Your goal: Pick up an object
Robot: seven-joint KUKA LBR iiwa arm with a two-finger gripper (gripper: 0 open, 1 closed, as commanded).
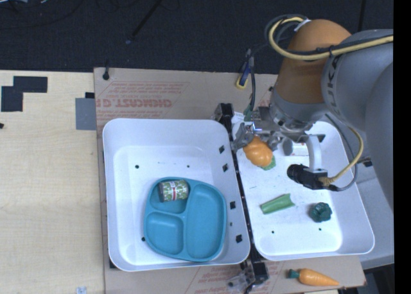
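The wrist hides the tool (262, 140) (fingers unseen) above the orange object (258, 153).

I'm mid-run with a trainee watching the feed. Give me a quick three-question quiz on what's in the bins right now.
1. True or false: the small jar lies in a compartment of the blue tray.
2. Which bin holds the green pod: A left, B right?
3. What orange thing sits just under the claw?

Key: 1 true. 2 B; the right bin also holds a dark green lump. 3 An orange fruit-like toy; whether the claw grips it cannot be told.
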